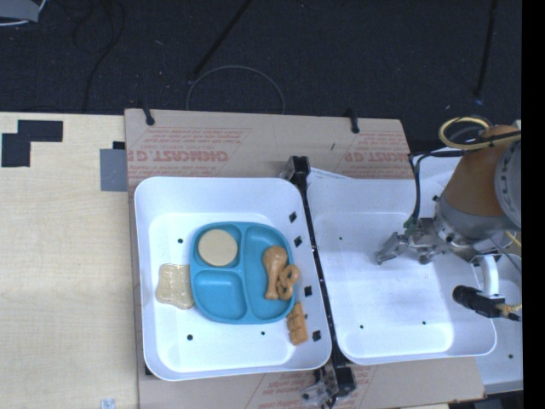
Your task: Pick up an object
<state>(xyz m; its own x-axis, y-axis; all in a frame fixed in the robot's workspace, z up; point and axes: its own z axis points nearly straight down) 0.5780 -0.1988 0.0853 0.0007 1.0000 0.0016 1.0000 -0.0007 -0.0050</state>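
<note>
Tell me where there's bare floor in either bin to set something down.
Right bin: bare floor from the divider to the claw, and along the near wall. Left bin: crowded by the blue tray and biscuits; thin strips along the far and near walls.

the grey arm with its orange band (487, 186) is cut off at three o'clock; its gripper's (400, 247) fingertips are too small to tell apart.

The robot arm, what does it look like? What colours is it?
The arm is grey with an orange-brown band above the wrist. Black cables loop around it, and one yellowish cable coils on top. Its gripper is small, grey metal with thin fingers.
</note>
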